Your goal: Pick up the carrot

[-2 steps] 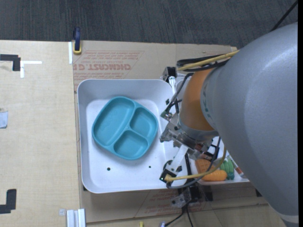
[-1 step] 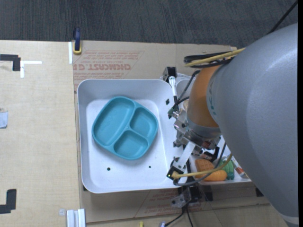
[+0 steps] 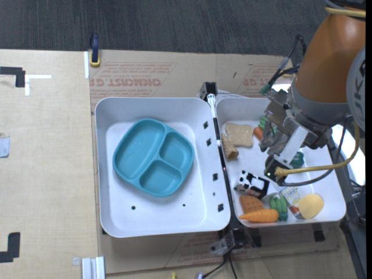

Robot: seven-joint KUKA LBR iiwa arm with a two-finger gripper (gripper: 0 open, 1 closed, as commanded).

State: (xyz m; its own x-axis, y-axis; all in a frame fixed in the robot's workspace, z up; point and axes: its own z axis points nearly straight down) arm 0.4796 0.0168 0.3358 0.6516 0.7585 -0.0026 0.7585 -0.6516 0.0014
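Cardboard-covered bench [image 3: 46,173] is lying below a strip of dark carpet [image 3: 174,10] running along 12 o'clock of the view. I am looking down on two white bins sitting side by side at approx. centre.

(a) 9 o'clock bin [image 3: 102,167]: it is carrying a blue three-section plate [image 3: 154,157], lying flat near mid-bin.

(b) 3 o'clock bin [image 3: 247,110]: it is carrying the small items. The carrot [image 3: 260,215] is lying on its side at 6 o'clock of this bin, close along the near wall, w/ its long axis running 9-to-3 o'clock. A brown-orange slab [image 3: 251,203] is sitting just beside it at 11 o'clock. I cannot tell if the two are touching. A green pod [image 3: 279,205] is lying at the carrot's 2 o'clock, and a pale yellow round piece [image 3: 311,205] is resting further toward 3 o'clock. A black-and-white cow figure [image 3: 251,183] is standing at 12 o'clock of the carrot. A bread slice [image 3: 239,135] is lying at 10 o'clock of the bin.

(c) Arm [image 3: 331,57]: it is reaching in from 3 o'clock. Its gripper [image 3: 269,138] is hanging over the bin's far half, just beside the bread slice and well apart from the carrot, at the carrot's 12 o'clock. I cannot tell whether the gripper is spread or pressed together.
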